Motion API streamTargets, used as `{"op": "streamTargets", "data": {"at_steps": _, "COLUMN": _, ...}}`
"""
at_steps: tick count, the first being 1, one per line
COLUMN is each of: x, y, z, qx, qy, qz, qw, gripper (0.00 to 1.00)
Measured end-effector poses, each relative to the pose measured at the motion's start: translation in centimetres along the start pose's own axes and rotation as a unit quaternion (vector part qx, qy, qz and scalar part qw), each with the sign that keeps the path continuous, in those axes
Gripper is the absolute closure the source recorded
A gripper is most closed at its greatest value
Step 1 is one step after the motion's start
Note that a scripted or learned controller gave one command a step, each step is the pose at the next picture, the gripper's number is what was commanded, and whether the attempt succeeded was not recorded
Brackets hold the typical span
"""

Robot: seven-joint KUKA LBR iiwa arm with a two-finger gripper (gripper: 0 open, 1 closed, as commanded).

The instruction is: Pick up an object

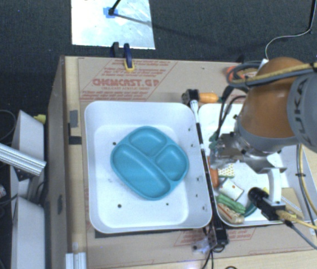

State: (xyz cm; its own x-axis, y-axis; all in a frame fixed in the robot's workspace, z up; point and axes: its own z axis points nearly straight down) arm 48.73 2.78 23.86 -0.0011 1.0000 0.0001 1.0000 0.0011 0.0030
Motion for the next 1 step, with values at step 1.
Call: {"op": "streamTargets", "data": {"at_steps": 1, "x": 8.56, "y": 1.65, "z": 4.98, "qx": 0.002, "qy": 0.000, "qz": -0.001, "qw": 1.0000, "gripper": 1.00}}
